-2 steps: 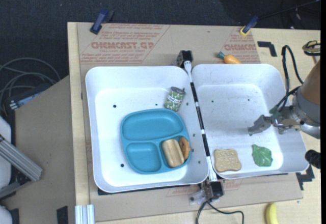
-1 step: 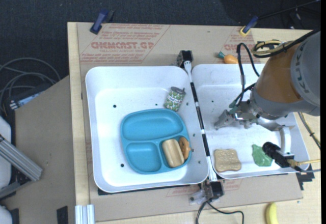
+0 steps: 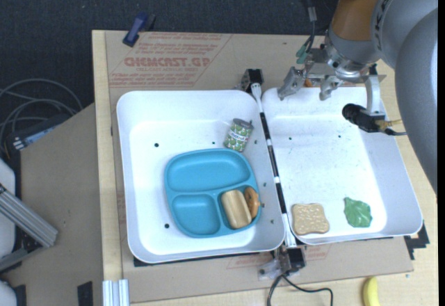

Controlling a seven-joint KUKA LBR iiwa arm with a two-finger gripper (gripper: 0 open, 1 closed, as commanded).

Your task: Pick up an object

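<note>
Fingers on the grey two-finger gripper (image 3: 304, 87) look spread wide with nothing between them, hanging over the far rim of the right-hand shallow white bin (image 3: 389, 179).

Using the blue sectioned plastic tray (image 3: 206, 190) as the landmark: a tan bread-roll-looking piece (image 3: 238, 207) sits in its near-right compartment, probably just dropped there as a grab target. Just right of the tray, across the bin divider, lies a beige square cracker (image 3: 309, 218), and further right a green leafy lump (image 3: 357, 212). Just beyond the tray's far-right corner a small jar with green contents (image 3: 238, 135) lies tilted. My guess is any of these counts as the object.

Past the bins, the brown board (image 3: 167, 61) reads "CHEMCAST GP" in red; the smaller print is unreadable.
</note>
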